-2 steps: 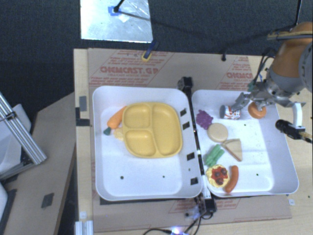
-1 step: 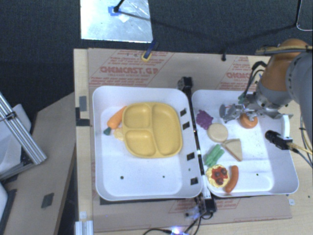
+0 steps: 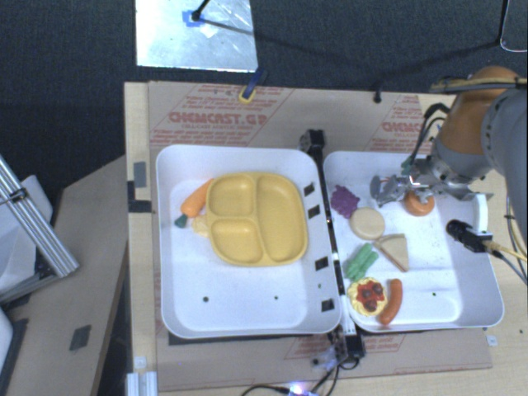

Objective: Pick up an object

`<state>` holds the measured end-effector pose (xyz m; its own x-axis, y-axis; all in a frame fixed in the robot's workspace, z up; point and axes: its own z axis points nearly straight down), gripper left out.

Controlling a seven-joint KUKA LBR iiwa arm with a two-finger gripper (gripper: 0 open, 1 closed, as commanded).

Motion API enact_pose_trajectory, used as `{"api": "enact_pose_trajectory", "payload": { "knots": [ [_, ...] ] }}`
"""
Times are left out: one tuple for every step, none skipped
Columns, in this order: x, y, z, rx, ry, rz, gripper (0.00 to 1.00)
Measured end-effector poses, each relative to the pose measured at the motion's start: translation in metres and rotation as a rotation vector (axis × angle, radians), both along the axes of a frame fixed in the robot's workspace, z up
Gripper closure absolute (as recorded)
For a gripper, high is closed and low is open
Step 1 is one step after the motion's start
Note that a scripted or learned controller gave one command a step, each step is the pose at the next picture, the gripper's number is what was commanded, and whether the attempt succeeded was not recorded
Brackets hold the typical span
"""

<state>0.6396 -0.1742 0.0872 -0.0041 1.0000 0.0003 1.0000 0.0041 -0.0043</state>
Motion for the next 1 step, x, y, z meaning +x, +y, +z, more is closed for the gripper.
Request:
{"api": "enact_pose_trajectory", "payload": {
  "knots": [
    [0.002,-0.0025,0.013,-0.008,-0.01,0.002,1.0]
  ]
}}
